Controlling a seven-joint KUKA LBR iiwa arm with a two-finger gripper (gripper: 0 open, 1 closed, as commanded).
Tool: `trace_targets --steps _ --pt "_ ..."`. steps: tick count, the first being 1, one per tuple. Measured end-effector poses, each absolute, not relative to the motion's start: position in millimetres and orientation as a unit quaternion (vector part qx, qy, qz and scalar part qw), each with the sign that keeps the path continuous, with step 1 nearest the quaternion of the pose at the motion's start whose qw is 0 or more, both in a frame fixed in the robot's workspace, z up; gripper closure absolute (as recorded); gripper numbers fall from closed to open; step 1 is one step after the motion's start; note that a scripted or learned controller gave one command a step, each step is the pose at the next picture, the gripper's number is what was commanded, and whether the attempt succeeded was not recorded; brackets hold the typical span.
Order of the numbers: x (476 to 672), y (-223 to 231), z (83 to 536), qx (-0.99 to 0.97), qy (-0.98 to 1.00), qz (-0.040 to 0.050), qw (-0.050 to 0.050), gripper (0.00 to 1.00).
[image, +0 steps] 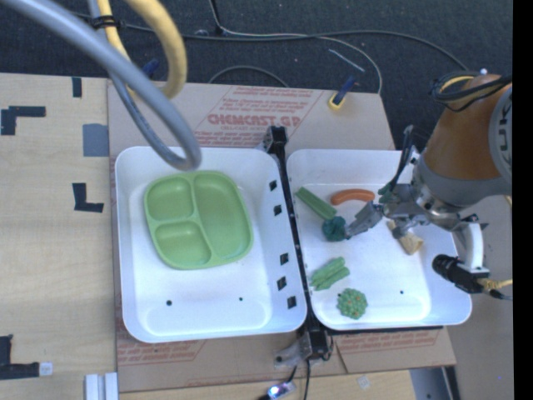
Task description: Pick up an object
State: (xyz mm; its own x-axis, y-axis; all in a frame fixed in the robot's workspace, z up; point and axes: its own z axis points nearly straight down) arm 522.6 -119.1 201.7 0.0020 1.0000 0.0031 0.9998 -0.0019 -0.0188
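Nearest the camera, in the right bin point(450, 311), a bumpy green ball like a broccoli head point(351, 303) lies by the front wall, and just behind it a ribbed green pod point(329, 273). Farther in, a dark teal lump point(335, 229) sits near the bin's middle with a long green piece point(315, 203) touching it on the far left side, and an orange sausage shape point(352, 196) lies just beyond. A small tan piece point(409, 242) rests to the right, partly under the arm's wrist.

The left bin point(133, 307) holds a light green divided plate point(198, 219); a grey hose point(125, 73) crosses above its far corner, with a yellow hose point(162, 32) behind it.

The arm point(466, 148) comes in from the right, its orange band above a grey wrist, bent down over the right bin. The pincer point(360, 222) points left, its tips right beside the teal lump; whether they are apart or together cannot be told, nor whether they touch the lump.

Beyond the bins, the cardboard point(250, 111) on the table point(50, 248) bears red print, partly readable as "CHEMCAST GP".
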Motion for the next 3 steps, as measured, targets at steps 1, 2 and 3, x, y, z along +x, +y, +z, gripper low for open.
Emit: trace_targets --steps 1,2,3 --pt "525.3 -119 208 -0.706 -0.708 0.0018 0.003 0.00" --pt "532.2 -124 149 -0.707 -0.707 0.0036 0.005 0.00" --pt "530.9 -121 82 -0.707 -0.707 0.0027 0.003 0.00"
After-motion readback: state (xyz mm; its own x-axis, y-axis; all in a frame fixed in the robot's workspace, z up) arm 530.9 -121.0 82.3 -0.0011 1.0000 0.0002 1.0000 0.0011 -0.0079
